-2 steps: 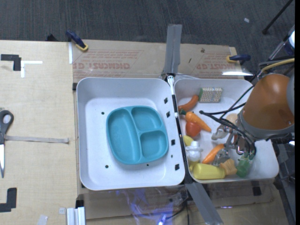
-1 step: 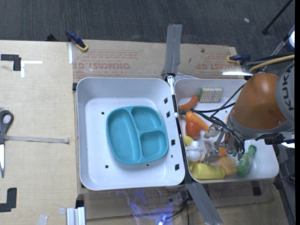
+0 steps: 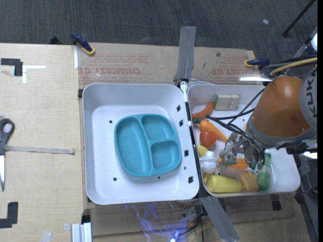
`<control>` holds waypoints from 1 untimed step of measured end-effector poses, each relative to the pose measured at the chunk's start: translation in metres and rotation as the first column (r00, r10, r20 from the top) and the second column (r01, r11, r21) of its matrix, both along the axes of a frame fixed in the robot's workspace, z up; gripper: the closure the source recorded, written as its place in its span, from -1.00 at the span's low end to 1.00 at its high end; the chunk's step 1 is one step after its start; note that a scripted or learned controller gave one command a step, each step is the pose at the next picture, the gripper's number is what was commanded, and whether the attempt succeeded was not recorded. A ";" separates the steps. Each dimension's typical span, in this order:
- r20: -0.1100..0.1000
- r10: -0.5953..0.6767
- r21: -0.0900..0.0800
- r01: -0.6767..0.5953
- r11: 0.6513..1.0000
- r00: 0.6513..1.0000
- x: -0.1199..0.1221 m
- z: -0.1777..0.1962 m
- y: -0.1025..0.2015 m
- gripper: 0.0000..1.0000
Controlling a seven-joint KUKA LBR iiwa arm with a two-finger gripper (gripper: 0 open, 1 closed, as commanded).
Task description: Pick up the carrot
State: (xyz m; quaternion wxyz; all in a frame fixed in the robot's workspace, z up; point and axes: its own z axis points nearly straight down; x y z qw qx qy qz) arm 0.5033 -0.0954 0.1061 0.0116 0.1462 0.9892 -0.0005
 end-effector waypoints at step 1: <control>-0.018 -0.441 0.005 0.441 0.897 0.897 -0.024 0.086 0.020 1.00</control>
